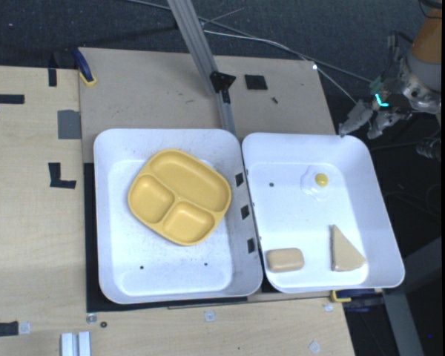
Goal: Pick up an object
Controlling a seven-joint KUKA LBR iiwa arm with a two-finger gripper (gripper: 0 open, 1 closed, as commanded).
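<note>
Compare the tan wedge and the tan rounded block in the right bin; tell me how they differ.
The wedge is triangular, narrowing to a point at its far end, while the rounded block is an oblong with soft corners. The wedge lies near the right bin's right wall, the block near its left wall. The wedge runs lengthwise up the view; the block lies across it. Both are pale tan, lie flat and rest along the bin's near edge.

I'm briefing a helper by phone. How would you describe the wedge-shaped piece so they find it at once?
Look in the right-hand white bin, at its near right corner. The tan triangular wedge lies there, narrow tip pointing away. Its neighbour, the tan rounded block, is oblong with soft corners.
</note>
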